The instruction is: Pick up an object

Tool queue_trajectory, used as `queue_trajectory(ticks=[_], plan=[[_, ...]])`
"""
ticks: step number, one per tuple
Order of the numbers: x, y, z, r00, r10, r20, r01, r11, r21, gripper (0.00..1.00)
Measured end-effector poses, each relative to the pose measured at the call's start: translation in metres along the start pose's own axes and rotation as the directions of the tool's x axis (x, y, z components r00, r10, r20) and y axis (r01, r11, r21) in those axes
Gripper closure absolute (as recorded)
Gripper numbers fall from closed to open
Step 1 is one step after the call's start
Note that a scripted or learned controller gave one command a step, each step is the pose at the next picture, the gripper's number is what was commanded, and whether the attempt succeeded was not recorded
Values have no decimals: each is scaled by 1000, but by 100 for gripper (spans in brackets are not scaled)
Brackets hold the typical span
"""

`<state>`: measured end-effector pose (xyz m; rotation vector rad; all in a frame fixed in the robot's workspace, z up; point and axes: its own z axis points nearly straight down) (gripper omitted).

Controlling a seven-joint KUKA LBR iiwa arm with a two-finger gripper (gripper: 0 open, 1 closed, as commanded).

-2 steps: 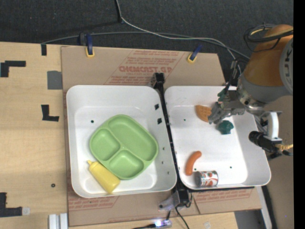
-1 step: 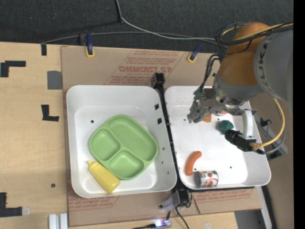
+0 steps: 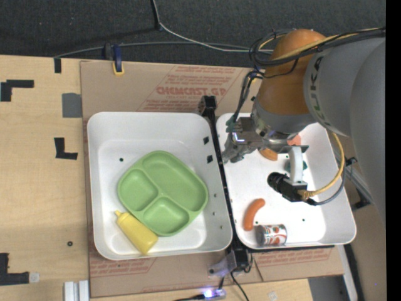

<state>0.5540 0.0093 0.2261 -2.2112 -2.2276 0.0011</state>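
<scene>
Brown cardboard [image 3: 175, 89] is covering a wooden bench [image 3: 37, 168], and two white bins are sitting on it side by side. At nine o'clock, the left bin [image 3: 100, 130] is holding a green plate [image 3: 163, 192] with three compartments, and a yellow bottle [image 3: 135, 232] is lying at the plate's seven o'clock, touching its rim. At three o'clock, the right bin [image 3: 338, 224] is holding an orange sausage [image 3: 252, 212] near its front, with a can [image 3: 271, 234] lying on its side just beside it at five o'clock. The arm [image 3: 294, 74] is reaching in from three o'clock, and its gripper [image 3: 238, 144] is hanging low over the right bin's far left corner, by the wall between the bins. Whether the claw is released or clenched, I cannot tell. An orange piece [image 3: 270, 153] is peeking out beneath the wrist.
</scene>
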Motion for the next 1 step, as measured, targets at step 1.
queue_trajectory(ticks=[1], plan=[[58,6,10,1000,0,1,0,1000,0,100]])
